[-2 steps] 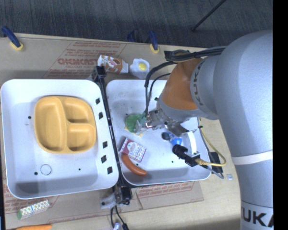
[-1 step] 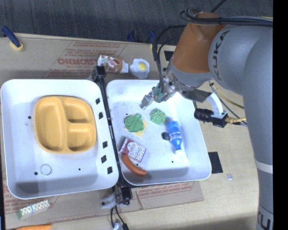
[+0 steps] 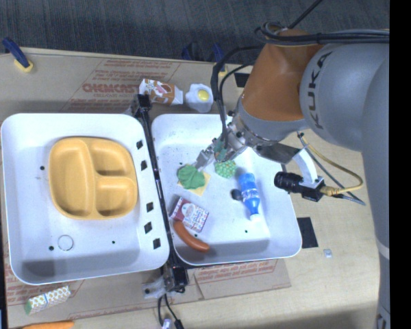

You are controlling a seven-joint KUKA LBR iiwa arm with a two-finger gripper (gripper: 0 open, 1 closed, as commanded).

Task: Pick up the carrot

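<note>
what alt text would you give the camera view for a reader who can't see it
A grey and orange arm lowers its gripper into the right white bin, above a green leafy toy, a blue bottle, a small carton and a sausage. The left bin holds a yellow divided tray.

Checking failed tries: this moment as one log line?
gripper: over right bin, beside green leafy toy | reddish stick item: bin front, untouched

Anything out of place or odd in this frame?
Yes. An orange, carrot-like thing lies outside both bins at the bench's bottom-left edge, while the pincer hovers in the right bin over green toy food. A wrapped item also lies outside.
</note>
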